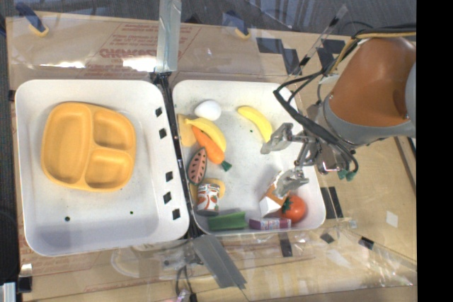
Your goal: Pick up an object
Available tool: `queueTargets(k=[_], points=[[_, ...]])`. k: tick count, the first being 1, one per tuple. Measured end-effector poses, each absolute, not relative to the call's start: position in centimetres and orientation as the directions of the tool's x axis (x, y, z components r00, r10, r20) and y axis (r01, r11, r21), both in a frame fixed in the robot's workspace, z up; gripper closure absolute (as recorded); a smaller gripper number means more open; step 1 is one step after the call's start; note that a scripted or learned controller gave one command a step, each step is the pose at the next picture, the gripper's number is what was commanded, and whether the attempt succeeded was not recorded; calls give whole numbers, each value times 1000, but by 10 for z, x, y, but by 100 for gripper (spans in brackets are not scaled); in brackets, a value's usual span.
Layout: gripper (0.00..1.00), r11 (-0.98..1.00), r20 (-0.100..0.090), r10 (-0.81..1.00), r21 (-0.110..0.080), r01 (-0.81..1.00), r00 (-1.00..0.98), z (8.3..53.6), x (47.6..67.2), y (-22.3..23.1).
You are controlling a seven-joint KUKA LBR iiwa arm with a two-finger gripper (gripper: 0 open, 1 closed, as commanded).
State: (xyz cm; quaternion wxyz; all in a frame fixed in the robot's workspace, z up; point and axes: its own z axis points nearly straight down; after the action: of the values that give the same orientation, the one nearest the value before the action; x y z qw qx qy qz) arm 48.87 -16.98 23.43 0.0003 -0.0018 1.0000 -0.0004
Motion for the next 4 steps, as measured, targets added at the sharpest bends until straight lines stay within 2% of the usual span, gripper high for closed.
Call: queueTargets(k=[1,2,3,4], points=[[0,976,-2,-216,0,-216,-976,92,549,-163],[0,972,-3,-233,-2,-233,-972,93,548,-105],[0,970,-5,-243,-5,-243,-970,148,568,-183],[0,979,-4,-203,1,-203,-979,93,583,-117]])
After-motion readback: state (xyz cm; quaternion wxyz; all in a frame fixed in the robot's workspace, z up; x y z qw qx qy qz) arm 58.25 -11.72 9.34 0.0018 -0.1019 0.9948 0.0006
